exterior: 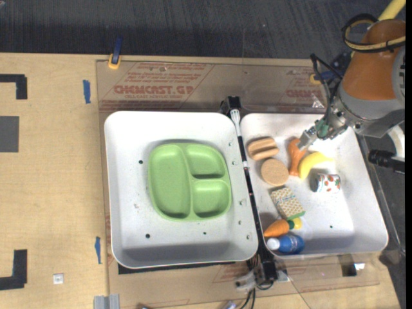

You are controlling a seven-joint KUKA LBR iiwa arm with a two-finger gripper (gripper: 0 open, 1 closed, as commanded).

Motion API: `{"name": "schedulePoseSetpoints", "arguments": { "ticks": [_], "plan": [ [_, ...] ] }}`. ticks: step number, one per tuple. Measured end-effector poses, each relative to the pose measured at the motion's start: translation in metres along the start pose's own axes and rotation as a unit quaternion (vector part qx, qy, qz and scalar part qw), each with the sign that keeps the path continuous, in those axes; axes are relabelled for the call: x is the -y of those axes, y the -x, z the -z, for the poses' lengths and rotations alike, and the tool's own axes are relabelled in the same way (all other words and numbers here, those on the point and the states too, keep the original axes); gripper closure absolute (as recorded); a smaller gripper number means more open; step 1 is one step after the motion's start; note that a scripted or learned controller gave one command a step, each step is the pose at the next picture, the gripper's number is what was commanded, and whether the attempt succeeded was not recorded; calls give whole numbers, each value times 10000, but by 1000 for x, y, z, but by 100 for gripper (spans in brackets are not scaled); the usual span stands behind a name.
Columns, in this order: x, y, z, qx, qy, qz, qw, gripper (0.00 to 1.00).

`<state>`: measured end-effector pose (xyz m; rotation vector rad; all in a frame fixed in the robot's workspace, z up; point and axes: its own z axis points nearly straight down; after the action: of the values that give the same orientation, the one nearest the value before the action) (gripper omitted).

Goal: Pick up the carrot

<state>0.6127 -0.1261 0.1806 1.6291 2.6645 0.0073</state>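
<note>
Tabletop (51, 172) of brown board carries my two white bins side by side. Leftmost, the left bin (122, 192) holds a green divided plate (190, 180) lying flat at its middle. Across the divider, the right bin (360, 217) is crowded. Near its upper left lies a small burger bun (262, 147), with a round tan disc (273, 171) just below it and a patterned block (287, 203) lower still. At the lower left edge rests a carrot (281, 226) with a green top, touching a blue and white bottle (286, 243) beneath it. Further right, an orange piece (295, 152) stands beside a yellow banana (310, 164), and a white cup (326, 183) sits below that. My end effector (320, 132) hovers over the bin's upper right, just above the banana, well apart from the carrot. Whether it is wide or narrow, I cannot tell.
</note>
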Motion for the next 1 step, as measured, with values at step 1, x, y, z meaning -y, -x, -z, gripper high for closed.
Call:
{"name": "schedulePoseSetpoints", "arguments": {
  "ticks": [1],
  "plan": [
    [-42, -13, -78, -57, -63, -601, 9982, 100]
  ]
}}
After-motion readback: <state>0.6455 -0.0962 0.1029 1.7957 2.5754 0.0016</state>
